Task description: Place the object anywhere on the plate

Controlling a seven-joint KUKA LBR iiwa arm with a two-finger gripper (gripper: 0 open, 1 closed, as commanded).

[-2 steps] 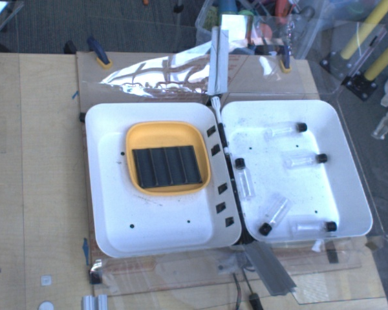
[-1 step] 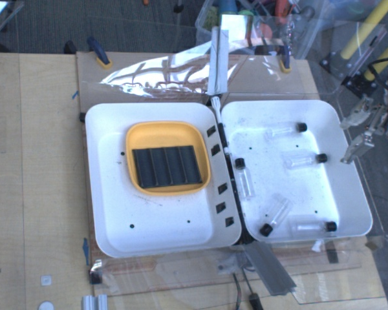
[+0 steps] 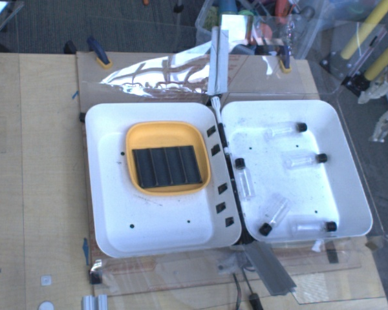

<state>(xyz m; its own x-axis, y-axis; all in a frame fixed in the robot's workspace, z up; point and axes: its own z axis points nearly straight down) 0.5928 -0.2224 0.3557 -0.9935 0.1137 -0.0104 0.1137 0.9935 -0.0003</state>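
The clear vials (image 3: 273,212) with black caps lie scattered in the right bin (image 3: 349,173), the one (image 3: 244,179) just beside the divider lying lengthwise along it and nearest the yellow plate (image 3: 137,136), which sits in the left bin (image 3: 110,225).

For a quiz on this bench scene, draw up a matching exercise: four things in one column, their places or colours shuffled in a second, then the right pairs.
Things:
1. Yellow rounded-square plate
2. Dark grey ribbed rectangular block
3. Clear plastic vials with black caps
4. Crumpled silver foil sheet

Places:
A. Scattered in the right white bin
B. Behind the bins, on the brown board
C. In the left white bin
D. Lying on the plate

Pairs: 1-C, 2-D, 3-A, 4-B
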